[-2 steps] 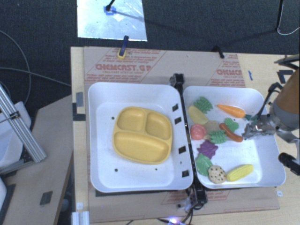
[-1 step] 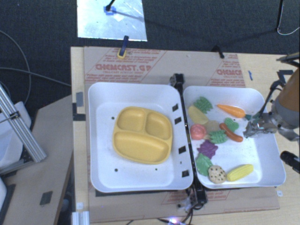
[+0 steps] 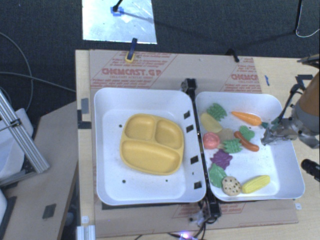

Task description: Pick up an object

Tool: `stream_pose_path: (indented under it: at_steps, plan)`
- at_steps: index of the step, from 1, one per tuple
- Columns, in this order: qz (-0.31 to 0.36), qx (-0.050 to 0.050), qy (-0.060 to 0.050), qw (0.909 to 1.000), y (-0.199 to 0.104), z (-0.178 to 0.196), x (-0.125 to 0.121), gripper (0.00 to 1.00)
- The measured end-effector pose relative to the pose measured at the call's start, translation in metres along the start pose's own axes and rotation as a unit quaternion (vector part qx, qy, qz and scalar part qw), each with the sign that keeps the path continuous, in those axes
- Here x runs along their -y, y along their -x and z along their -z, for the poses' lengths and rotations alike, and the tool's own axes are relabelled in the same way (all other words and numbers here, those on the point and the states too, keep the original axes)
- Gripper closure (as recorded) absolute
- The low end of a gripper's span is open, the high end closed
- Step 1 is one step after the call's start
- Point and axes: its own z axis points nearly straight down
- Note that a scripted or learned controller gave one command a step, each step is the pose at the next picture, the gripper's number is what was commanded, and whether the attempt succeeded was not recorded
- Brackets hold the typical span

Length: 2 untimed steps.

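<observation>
The right bin (image 3: 287, 156) holds several toy foods: an orange carrot (image 3: 246, 117), a red sausage (image 3: 247, 141), green leafy pieces (image 3: 216, 111), a pink round fruit (image 3: 211, 140), a purple grape bunch (image 3: 221, 159), a cookie (image 3: 231, 185) and a yellow corn cob (image 3: 255, 184). My gripper (image 3: 270, 135) hangs over the bin's right part, just right of the sausage and below the carrot's tip. Nothing shows between its fingers.
The left bin (image 3: 107, 134) holds a yellow three-compartment tray (image 3: 151, 144). A black divider clip strip (image 3: 196, 139) runs between the bins. The arm's grey body (image 3: 307, 114) comes in at the right edge. Bare bin floor lies between the sausage and the corn.
</observation>
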Motion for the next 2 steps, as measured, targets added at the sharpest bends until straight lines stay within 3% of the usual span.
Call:
stream_pose_path:
  at_steps: [2]
  plan:
    - [0.003, 0.000, 0.003, 1.0000, 0.000, 0.021, -0.002, 1.00]
